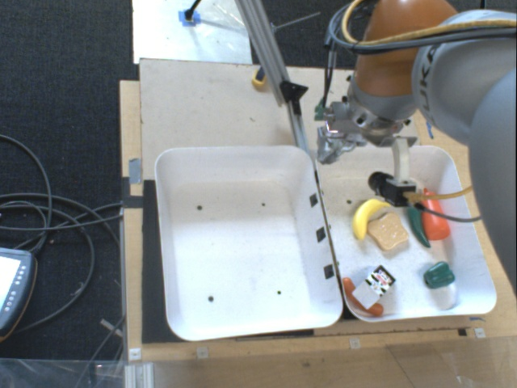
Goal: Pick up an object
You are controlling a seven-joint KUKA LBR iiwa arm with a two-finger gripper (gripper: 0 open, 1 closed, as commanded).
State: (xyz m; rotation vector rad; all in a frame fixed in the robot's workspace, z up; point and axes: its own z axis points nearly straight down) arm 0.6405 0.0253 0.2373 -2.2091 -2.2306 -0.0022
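The right bin (pixel 477 297) holds several small things. A yellow banana (pixel 367 215) lies beside a tan bread slice (pixel 390 234). To their right are an orange-red vegetable (pixel 436 220) and a green piece (pixel 419 228). Near the front lie a dark green cap on a white piece (pixel 440 280), a small white box with black and red print (pixel 376 284), and a red-orange piece (pixel 349 285). My gripper (pixel 329 149) hangs over the bin's back left corner, above and left of the banana, with nothing seen in it.
The left bin (pixel 170 241) sits beside the right one, their walls meeting at a divider (pixel 321 233). A slanted metal pole (pixel 266 39) comes down just behind the gripper. Cables and a tablet (pixel 12 285) lie on the floor at left.
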